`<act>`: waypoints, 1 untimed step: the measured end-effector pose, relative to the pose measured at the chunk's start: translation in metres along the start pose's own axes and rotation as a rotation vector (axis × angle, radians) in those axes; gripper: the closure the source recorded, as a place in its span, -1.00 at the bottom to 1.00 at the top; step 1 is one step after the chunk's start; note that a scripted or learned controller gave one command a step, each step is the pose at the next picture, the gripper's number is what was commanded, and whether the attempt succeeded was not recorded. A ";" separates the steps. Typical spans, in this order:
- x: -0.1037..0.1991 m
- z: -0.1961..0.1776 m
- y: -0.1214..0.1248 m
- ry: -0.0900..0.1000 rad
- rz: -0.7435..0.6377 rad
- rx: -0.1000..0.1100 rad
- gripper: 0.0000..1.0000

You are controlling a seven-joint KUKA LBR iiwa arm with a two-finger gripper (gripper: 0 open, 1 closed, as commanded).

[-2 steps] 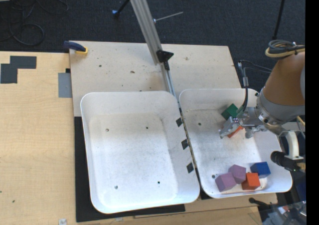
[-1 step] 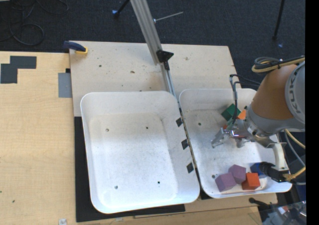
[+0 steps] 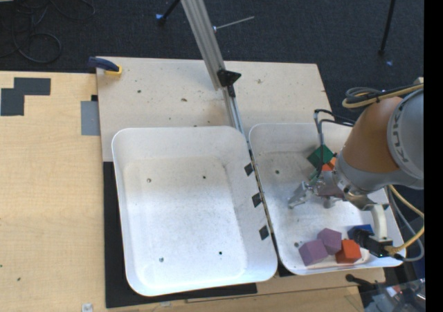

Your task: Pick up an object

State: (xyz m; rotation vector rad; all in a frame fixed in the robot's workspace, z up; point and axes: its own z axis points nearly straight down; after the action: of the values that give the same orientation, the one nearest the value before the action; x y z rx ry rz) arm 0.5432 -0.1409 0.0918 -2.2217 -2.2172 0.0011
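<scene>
My gripper (image 3: 300, 196) is low inside the right bin (image 3: 280, 148), near its middle, pointing left, with bare bin floor under its tip. A green object (image 3: 320, 156) with a small orange piece (image 3: 331, 163) beside it lies just behind the wrist, partly hidden by the arm. Two purple blocks (image 3: 313, 252) (image 3: 330, 239) sit in the bin's front corner, with an orange block (image 3: 349, 251) to their right and a blue object (image 3: 361, 233) behind that. Nothing shows at the gripper's tip.
The left bin (image 3: 131, 144) lies beside the right one, with black clips (image 3: 257, 199) along the shared rim. A slanted aluminium bar (image 3: 205, 30) rises from behind the bins. Cables (image 3: 408, 234) hang off the arm at the right.
</scene>
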 end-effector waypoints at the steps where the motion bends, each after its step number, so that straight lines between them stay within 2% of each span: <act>1: -0.001 -0.010 -0.001 0.002 0.007 0.001 1.00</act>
State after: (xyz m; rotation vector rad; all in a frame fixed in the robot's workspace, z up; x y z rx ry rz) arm 0.5426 -0.1422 0.1021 -2.2286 -2.2078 0.0001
